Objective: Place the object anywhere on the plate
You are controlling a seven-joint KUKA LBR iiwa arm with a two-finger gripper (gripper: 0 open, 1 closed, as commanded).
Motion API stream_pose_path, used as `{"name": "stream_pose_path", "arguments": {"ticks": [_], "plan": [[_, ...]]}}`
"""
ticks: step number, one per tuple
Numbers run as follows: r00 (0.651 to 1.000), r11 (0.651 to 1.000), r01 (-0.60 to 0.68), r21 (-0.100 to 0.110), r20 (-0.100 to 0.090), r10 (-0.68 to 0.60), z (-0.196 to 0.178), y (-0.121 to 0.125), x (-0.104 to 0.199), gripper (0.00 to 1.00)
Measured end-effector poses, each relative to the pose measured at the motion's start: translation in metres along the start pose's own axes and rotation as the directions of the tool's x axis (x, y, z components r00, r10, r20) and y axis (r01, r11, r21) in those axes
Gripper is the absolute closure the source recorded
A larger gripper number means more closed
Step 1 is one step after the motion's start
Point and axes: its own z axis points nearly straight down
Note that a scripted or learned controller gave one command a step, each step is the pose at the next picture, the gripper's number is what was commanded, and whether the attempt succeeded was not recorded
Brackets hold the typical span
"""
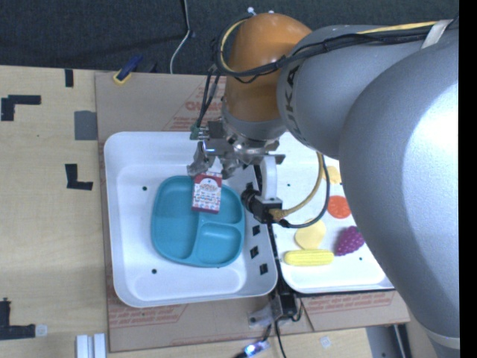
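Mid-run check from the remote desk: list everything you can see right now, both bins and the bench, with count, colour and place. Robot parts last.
plate: one, blue, with compartments, in the left bin
left bin: one, white, on the cardboard sheet
small packet: one, red and white, over the plate's upper right part, right below the pincer; cannot tell whether it is held or lying on the plate
right bin: one, white, beside the left bin, partly hidden by the arm
toy corn: one, yellow, near front of right bin
toy lemon: one, yellow, above the corn
toy grapes: one, purple, right of the lemon
orange toy: one, orange, above the grapes
cardboard sheet: one, brown, under the bins
pincer: one, dark, above the packet
arm: one, grey with orange band, from the right
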Motion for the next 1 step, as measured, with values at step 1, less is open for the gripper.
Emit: {"name": "stream_pose_path", "arguments": {"ticks": [1], "plan": [[1.000, 1.000, 0.000, 0.000, 0.000, 0.000, 0.0005, 0.0001, 0.0000, 0.00]]}}
